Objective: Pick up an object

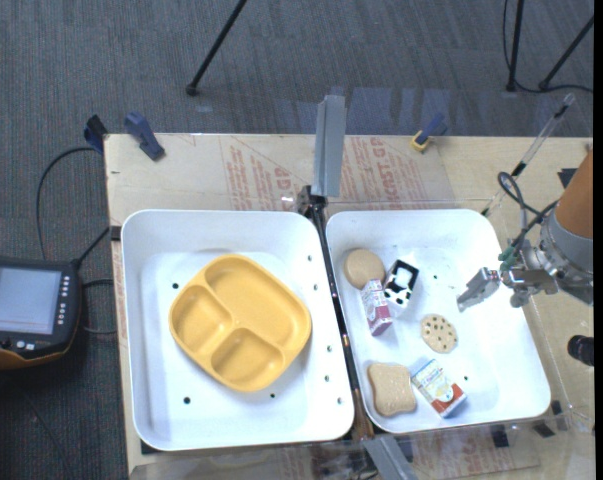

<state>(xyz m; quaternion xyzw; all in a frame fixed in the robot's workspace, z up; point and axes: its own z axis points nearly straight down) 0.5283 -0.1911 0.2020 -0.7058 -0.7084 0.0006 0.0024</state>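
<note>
The right bin [481,230] holds several toy food items. They are a tan round bun [362,266], a black-and-white carton [403,280], a pink carton [378,307], a chocolate-chip cookie [439,333], a toast slice [392,389] and a red-and-blue carton [440,386]. My gripper [497,291] hovers over the bin's right side, right of the cookie and above it in the view. Its fingers are spread open with nothing between them. A yellow divided plate [240,320] lies in the left bin [146,268].
A grey post [329,153] rises at the back between the two bins. Blue clamps [143,134] and a yellow clamp [421,140] grip the board's far edge. A teach pendant [26,306] sits on the floor at left. Cables [516,193] hang near the arm.
</note>
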